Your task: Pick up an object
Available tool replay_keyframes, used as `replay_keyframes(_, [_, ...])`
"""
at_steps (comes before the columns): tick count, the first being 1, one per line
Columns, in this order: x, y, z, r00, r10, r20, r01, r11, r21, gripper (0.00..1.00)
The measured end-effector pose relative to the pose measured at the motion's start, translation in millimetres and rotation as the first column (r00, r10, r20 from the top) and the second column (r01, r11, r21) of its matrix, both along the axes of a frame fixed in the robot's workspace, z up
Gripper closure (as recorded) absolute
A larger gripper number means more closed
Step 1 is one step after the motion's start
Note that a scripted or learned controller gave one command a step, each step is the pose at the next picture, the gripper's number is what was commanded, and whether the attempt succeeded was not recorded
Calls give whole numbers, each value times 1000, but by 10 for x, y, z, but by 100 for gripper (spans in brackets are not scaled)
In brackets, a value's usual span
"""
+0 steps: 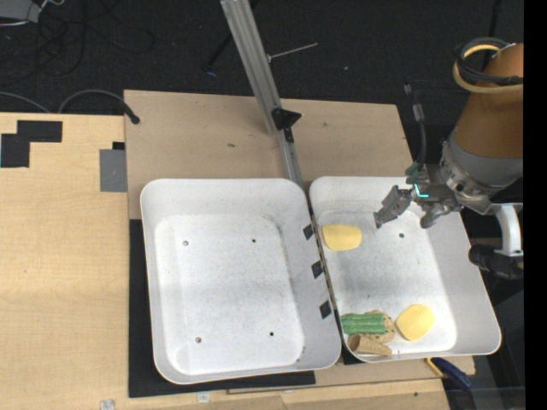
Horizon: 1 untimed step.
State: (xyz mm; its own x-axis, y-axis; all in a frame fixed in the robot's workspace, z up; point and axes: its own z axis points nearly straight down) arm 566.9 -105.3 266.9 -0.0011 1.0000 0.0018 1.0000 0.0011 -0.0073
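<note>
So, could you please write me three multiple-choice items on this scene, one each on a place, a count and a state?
1. Which bin holds the objects?
A. left bin
B. right bin
C. both

2. How many yellow objects are there?
A. one
B. two
C. four

3. What is the pincer doing?
A. open above the bin, holding nothing
B. gripping the green object
C. pressing a yellow object

Answers:
1. B: every object lies in the right bin.
2. B: one yellow object by the divider, another near the front.
3. A: the pincer stands open with nothing in it, far from the green object.
</note>
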Motion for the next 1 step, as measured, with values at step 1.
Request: replay_keyframes(1, [5,-13,20,1000,-3,4,3,1000,-1,0])
